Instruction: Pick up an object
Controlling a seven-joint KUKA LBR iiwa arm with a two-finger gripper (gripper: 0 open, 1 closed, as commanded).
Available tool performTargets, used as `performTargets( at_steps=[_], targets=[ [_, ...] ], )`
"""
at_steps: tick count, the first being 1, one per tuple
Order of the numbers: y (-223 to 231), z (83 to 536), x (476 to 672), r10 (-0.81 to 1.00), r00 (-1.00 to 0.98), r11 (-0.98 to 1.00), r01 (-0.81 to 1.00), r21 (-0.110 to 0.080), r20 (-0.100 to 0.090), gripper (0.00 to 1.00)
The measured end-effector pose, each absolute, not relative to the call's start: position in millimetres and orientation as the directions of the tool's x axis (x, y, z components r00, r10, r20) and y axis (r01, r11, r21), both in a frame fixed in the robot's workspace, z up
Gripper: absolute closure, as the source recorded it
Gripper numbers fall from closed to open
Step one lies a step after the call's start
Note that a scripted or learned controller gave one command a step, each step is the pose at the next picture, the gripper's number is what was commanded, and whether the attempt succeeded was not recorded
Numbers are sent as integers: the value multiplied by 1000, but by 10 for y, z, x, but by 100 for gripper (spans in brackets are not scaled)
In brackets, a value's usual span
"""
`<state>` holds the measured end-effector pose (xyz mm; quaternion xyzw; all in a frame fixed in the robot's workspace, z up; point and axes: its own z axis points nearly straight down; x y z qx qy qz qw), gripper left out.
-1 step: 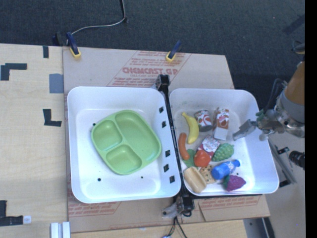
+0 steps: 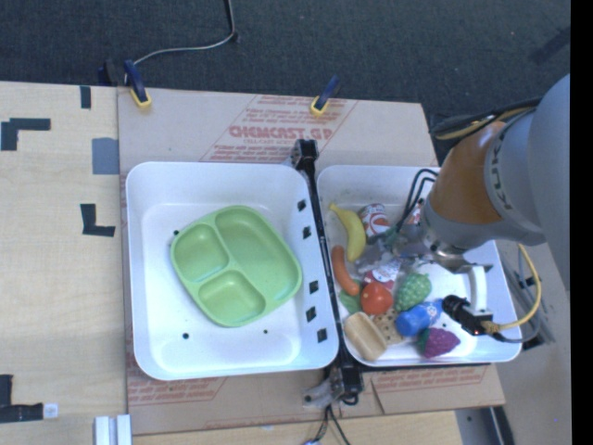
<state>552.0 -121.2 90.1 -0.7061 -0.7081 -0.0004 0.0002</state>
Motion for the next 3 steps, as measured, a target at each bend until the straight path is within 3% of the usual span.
performTargets(
  at_steps=[1, 2, 3],
  targets=[
    [-1019, 864, 6204, 1000, -2, 2, 1000, 5, -1, 0],
    [-1030, 846, 6661, 1000, -3, 3, 1000, -13, -2, 0],
    [-1025, 948, 6655, 1000, -5, 5, 1000, -19, -2, 100]
  ],
)
